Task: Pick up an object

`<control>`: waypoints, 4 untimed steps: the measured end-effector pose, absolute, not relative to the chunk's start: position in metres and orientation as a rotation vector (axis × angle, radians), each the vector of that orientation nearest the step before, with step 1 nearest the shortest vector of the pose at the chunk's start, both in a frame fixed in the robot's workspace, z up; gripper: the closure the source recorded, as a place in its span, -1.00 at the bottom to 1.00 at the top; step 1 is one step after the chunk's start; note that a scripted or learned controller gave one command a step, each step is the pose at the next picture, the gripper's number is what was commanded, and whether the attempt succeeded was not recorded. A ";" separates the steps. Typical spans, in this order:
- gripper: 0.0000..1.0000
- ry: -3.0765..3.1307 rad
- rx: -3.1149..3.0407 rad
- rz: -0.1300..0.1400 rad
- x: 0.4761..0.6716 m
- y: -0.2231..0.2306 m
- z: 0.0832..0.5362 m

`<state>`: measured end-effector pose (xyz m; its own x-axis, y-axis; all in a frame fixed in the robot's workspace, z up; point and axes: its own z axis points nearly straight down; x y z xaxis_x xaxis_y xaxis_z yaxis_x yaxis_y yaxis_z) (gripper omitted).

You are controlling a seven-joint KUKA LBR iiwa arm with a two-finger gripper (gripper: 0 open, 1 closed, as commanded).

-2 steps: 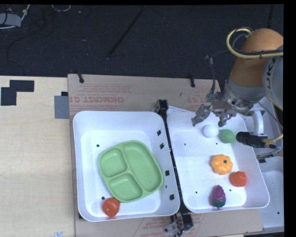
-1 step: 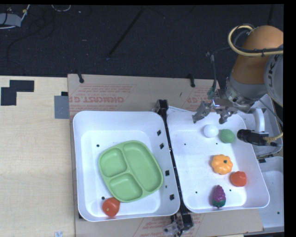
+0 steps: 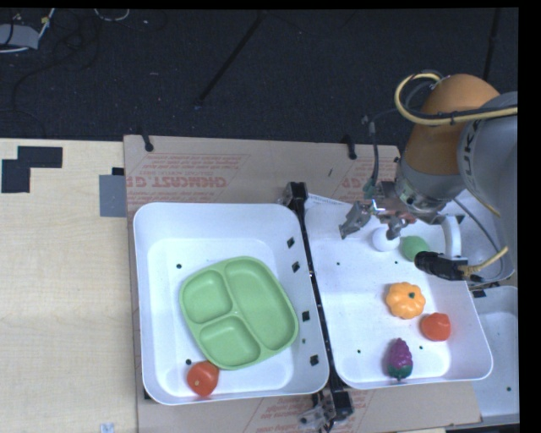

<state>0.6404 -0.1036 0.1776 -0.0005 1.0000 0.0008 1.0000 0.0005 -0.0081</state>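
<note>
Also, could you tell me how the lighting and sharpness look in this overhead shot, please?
Camera view: lighting is even and soft, with faint shadows in the white bins; the bin floors are bright, nearly washed out; the area beyond the bench is dark; the green plate and orange pumpkin toy look reasonably sharp, while the gripper is slightly soft.

**A robot lab bench**

Everything is pointing to a robotics test station: a grey arm (image 3: pixel 473 144) is reaching over two white bins (image 3: pixel 161 254) sitting on a cardboard sheet (image 3: pixel 220 169), toy foods are lying inside, and loose cables (image 3: pixel 34 25) are trailing across the dark floor behind.
</note>
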 end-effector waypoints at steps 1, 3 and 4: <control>-1.00 -2.217 -2.216 0.009 0.636 -0.106 0.114; 1.00 -2.216 -2.222 0.005 0.636 -0.105 0.097; 1.00 -2.222 -2.223 -0.002 0.640 -0.105 0.140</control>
<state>0.6398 -0.1052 0.1404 0.0003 1.0000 -0.0002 1.0000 -0.0003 0.0018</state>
